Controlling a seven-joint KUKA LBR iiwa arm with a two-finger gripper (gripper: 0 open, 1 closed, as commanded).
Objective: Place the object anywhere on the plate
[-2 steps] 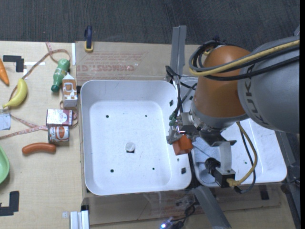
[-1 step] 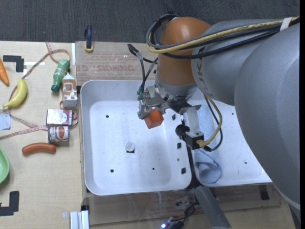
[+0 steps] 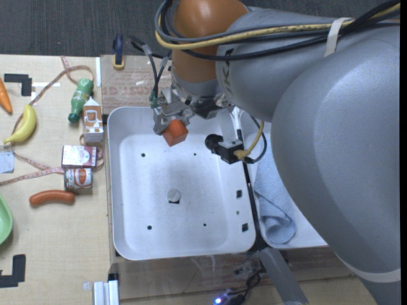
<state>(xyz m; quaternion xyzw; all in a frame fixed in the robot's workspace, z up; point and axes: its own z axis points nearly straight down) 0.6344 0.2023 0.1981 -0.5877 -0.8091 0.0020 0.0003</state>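
Note:
An orange block [image 3: 175,133] hangs over the far edge of the white bin [image 3: 117,189], and my gripper [image 3: 169,124] is shut on it from above. The grey arm with its orange band reaches in from the right and covers the upper right of the view. A green plate [image 3: 4,221] shows as a sliver at the left edge, on the wooden bench surface, well to the left of the gripper. Most of that plate is cut off by the frame.
A small grey round piece [image 3: 173,197] lies mid-bin. Left of the bin sit a banana [image 3: 22,124], green bottle [image 3: 80,98], carton [image 3: 93,121], can [image 3: 79,178] and sausage [image 3: 52,198]. A blue-grey cloth [image 3: 275,199] lies in the right bin.

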